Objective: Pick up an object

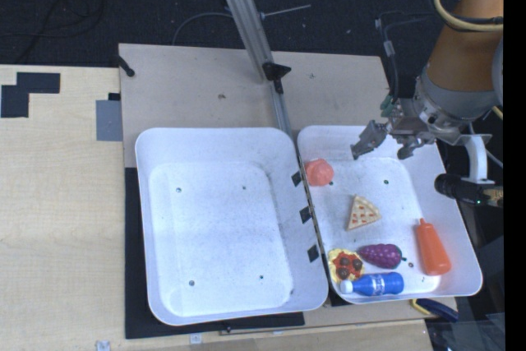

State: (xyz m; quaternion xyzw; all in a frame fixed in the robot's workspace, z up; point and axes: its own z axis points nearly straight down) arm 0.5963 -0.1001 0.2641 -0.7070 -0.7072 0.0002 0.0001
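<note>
Glossy plastic toy bottle (431, 247) and grapes (381, 255) lie in a smooth white plastic bin (460, 279) on a matt wooden bench (189, 86).

white bins (222, 145), pink-red ball (320, 172), tan pizza slice (362, 213) with red dots, purple grapes (380, 255), orange bottle (431, 247), blue bottle (376, 284) with white cap, yellow-red toy (345, 264), grey arm (464, 62) with orange band

The grey arm (464, 53) reaches in from the right, wrist bent down, jaws spread apart, holding nothing.
</note>
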